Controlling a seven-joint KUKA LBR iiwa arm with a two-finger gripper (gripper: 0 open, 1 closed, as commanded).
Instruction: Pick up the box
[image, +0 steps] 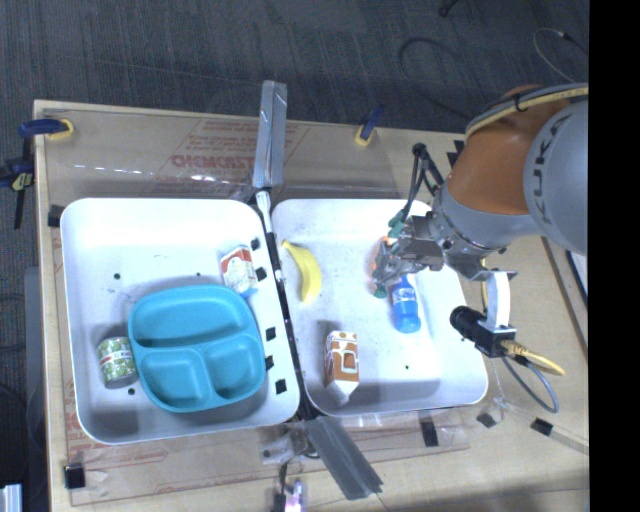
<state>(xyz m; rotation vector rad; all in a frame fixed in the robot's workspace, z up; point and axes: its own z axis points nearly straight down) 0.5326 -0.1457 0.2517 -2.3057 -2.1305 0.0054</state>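
1. Now we see the arm (520, 160) reaching in from the right over the right bin (440, 385), its orange band high at the far right.
2. Our gripper (392, 262) sits low over the middle of the right bin, just at the far end of a blue bottle (405, 307) that lies on the bin floor.
3. We cannot tell how the gripper stands, nor whether it has hold of anything; something orange shows just at its left, too blurred for us to name.
4. The box (342, 362), orange and white like a small carton, stands near the front left of the right bin, well apart from the gripper and touched by nothing.
5. A banana (305, 271) lies along the left wall of the same bin, farther back than the box.
6. In the left bin (80, 230) we find a blue divided tray (196, 347) resting near the front.
7. A small red and white carton (237, 269) leans just beyond the tray's far right corner, close to the wall between the bins.
8. A green-labelled can (116, 361) lies just left of the tray.
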